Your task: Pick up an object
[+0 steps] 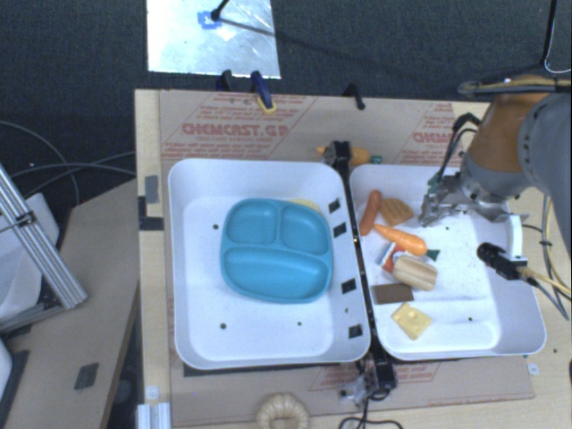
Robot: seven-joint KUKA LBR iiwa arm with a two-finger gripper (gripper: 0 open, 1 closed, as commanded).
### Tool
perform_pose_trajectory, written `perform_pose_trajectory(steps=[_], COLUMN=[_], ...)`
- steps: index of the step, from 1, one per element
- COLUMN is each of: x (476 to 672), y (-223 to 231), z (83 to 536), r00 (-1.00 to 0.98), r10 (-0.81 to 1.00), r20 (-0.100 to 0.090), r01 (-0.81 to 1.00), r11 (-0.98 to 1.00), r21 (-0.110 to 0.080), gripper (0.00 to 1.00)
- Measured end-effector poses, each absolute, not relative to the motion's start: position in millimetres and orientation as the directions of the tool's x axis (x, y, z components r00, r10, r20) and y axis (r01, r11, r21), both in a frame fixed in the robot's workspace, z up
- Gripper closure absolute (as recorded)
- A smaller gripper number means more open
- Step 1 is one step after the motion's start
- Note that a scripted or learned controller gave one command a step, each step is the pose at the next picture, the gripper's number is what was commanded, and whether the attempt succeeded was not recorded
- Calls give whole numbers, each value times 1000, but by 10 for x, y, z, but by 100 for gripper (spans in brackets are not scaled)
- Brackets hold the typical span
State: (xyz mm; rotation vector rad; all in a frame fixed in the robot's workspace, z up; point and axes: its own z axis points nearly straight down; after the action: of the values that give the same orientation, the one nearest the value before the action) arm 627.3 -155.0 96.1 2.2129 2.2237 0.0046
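White plastic forms two shallow bins side by side on the surface (pixel 152 266), and the right bin (pixel 523 329) serves as the landmark for everything below. Inside it, toward its far left part, lie an orange sausage-shaped piece (pixel 370 211) and, just beside that, a tan wedge (pixel 396 210). Nearer the bin's middle lies a toy carrot (pixel 401 238), slanting down to the right, with a small red and green piece (pixel 388 256) touching its underside. Just below the carrot sits a tan bread roll (pixel 416 272), and below that a flat brown square (pixel 393 293). Closest to the bin's near wall rests a yellow cheese block (pixel 412 320).

The tool (pixel 433 213) hangs over the far part of the right bin, just to the right of the tan wedge and above the carrot's thick end. Its fingers point down toward the bin floor; whether they are spread or closed cannot be told from this angle, and nothing is seen between them. The grey arm (pixel 541 146) with its orange band (pixel 496 132) comes in over the bin's far right corner.

To the left of the right bin, the left bin (pixel 192 329) holds a blue divided plate (pixel 275 248), and a pale yellow thing peeks out at the plate's far edge.
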Motion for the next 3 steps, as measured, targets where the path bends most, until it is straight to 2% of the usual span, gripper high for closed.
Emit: perform_pose_trajectory(steps=[2,3], x=[6389,6400], y=[-1596,-1594], z=[2239,2249], r00=[-5,-6], r10=[1000,1000], r20=[-2,-1], r01=[1000,1000], r11=[5,6], r21=[9,4], gripper=[100,100])
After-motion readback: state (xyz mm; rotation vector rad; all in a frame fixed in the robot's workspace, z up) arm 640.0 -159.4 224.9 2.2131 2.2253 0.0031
